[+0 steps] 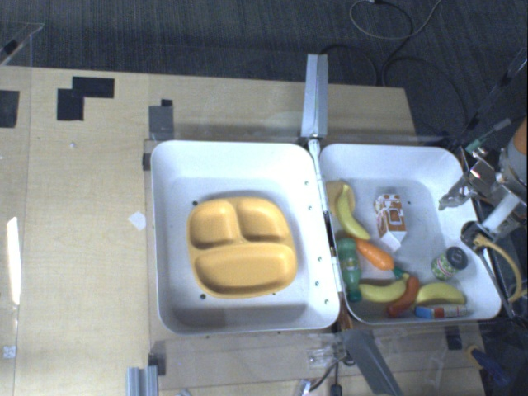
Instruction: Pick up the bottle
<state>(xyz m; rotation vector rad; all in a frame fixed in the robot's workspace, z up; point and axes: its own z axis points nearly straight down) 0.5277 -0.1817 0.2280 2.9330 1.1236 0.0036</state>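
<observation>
**Mara:** What sat on the left of the bench?

**Ivo:** The left shallow white bin held a yellow moulded plastic tray with three compartments, lying flat near its middle. It had nothing to do with the task.

**Mara:** And where was the bottle?

**Ivo:** In the right shallow white bin. The green plastic bottle lay on its side against that bin's left wall, just beside the divider. Its long axis ran up and down the view, along the wall. An orange carrot-shaped toy touched it on the right, and a yellow toy banana curved just above it.

**Mara:** Anything further right?

**Ivo:** A small white-and-orange packet, then a round green container with a dark lid standing upright near the right wall. That one could also have passed for a bottle, so the target was a judgement.

**Mara:** And the arm?

**Ivo:** The grey two-finger gripper hung over the right wall of that bin, high up in the view. Whether it was released or clenched could not be told, and nothing could be seen in its grasp.

**Mara:** So the move turned on what?

**Ivo:** The green plastic bottle lay well apart from the tool, to its left and lower in the view, across the whole bin. A grasp would likely have needed closing across its short width.
</observation>
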